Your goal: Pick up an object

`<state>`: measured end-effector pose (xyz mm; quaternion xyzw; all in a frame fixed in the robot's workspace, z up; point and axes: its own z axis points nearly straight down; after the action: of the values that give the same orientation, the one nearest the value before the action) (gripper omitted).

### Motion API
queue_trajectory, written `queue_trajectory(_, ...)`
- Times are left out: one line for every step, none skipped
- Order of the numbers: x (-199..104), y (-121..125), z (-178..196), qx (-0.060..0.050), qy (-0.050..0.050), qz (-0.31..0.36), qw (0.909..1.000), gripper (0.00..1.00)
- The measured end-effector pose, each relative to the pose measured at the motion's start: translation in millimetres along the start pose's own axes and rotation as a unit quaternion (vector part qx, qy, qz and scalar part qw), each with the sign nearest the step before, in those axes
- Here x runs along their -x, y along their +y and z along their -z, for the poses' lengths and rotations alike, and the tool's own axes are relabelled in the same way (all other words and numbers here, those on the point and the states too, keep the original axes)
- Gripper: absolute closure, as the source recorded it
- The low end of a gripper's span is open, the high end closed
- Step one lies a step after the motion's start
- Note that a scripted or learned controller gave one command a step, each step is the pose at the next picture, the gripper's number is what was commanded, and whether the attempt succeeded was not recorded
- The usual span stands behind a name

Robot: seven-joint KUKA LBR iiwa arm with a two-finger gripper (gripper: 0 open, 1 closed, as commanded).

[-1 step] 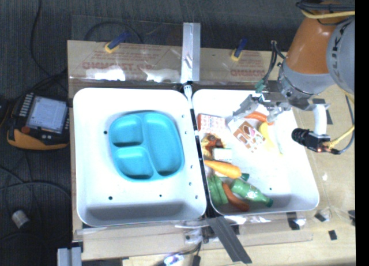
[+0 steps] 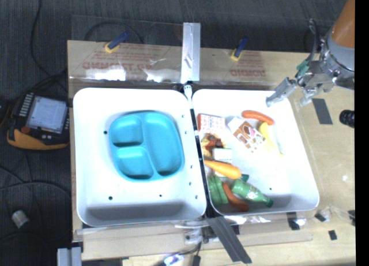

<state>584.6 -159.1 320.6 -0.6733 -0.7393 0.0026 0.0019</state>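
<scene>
The right bin [image 2: 300, 161] holds a pile of toy food. A red sausage [image 2: 257, 116] lies at the back, beside a small brown and white carton [image 2: 250, 134] and a red and white packet [image 2: 211, 123]. An orange carrot [image 2: 223, 169] lies mid-left, with a green bottle [image 2: 251, 193] near the front among other green and red pieces. My gripper [image 2: 292, 95] hangs above the bin's back right corner, up and to the right of the sausage. It is open, with nothing between its fingers.
The left bin [image 2: 92, 201] holds a blue divided plate [image 2: 144, 143]. A metal divider post [image 2: 191, 51] stands behind the seam between the bins. A handheld device [image 2: 41, 117] lies on the floor at the left.
</scene>
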Motion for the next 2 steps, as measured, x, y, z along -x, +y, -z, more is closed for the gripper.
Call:
queue_trajectory(10.1, 56.3, -114.7, -0.001, 0.000, -0.013, 0.9999, 0.00)
queue_trajectory(47.0, 78.3, -227.9, 0.001, 0.001, 0.033, 0.9995, 0.00)
